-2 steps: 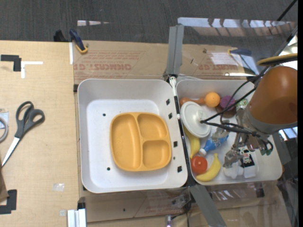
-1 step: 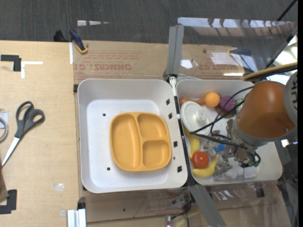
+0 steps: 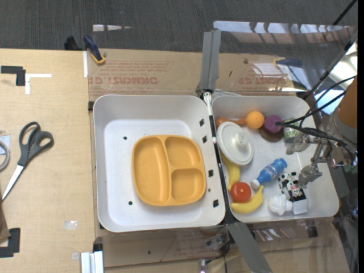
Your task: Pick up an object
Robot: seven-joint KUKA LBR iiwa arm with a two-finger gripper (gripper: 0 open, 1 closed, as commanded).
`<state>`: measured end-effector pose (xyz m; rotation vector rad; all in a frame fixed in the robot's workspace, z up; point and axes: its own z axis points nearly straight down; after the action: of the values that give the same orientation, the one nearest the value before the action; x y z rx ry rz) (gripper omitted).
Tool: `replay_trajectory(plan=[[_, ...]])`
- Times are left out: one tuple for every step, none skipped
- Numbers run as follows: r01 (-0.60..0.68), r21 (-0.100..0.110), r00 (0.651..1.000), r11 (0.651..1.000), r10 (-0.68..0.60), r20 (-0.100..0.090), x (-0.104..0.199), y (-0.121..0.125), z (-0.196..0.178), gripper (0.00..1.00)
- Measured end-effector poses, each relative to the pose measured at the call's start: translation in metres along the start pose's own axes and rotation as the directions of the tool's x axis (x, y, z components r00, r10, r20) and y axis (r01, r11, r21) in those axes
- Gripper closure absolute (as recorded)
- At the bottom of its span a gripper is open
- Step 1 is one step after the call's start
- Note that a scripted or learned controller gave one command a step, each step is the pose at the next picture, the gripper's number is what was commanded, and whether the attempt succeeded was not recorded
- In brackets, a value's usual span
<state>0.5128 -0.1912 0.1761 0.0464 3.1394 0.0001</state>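
My gripper (image 3: 303, 160) hangs over the right side of the right bin (image 3: 318, 110), reaching in from the right. Its two metal fingers (image 3: 296, 147) stand apart, open, with nothing between them. Just below it lies a small black-and-white object (image 3: 293, 186) beside a white crumpled piece (image 3: 277, 205). To its left is a blue bottle (image 3: 270, 172). A banana (image 3: 244, 205) curves around a red tomato-like ball (image 3: 240, 191). A white round lid (image 3: 235, 143), an orange ball (image 3: 255, 119) and a purple object (image 3: 272, 125) sit toward the bin's far side.
The left bin (image 3: 108, 152) holds a yellow divided plate (image 3: 169, 169). Scissors (image 3: 28, 147) lie on the bench at far left. Cables (image 3: 318, 95) run across the right bin's far right corner.
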Motion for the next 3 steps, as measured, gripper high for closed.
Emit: replay_trajectory(plan=[[-0.048,0.002,0.999,0.999,0.048,0.01,-0.005,-0.014,0.065,0.0],[-0.158,0.0,0.987,0.987,0.158,0.0,0.02,0.017,0.084,0.0],[-0.097,-0.001,0.995,0.995,0.097,-0.002,0.035,0.093,0.085,0.0]])
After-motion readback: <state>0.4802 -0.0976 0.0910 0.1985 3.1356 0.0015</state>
